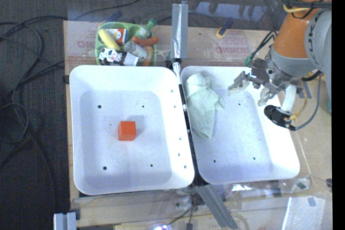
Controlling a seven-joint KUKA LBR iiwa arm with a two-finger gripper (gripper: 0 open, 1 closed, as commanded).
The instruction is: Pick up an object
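Gripper [252, 89] poised over right bin [280, 167] upper right corner, fingers spread, nothing held. Orange cube [127, 130] flat mid left bin [81, 169], freely accessible. Crumpled pale cloth [204, 102] against right bin's left wall, nearer candidate.

Even, diffuse overhead light, scene moderately bright. White bins [81, 116] near blown out, surface detail washed. Soft shadows only: faint one beside orange cube [127, 130], gentle shading along bin walls. Glare on clear panel far right [226, 8] and on plastic at near edge. Dark carpet [32, 8] left underexposed, cables barely readable. Overall slightly soft, low resolution; far-right corner overexposed.
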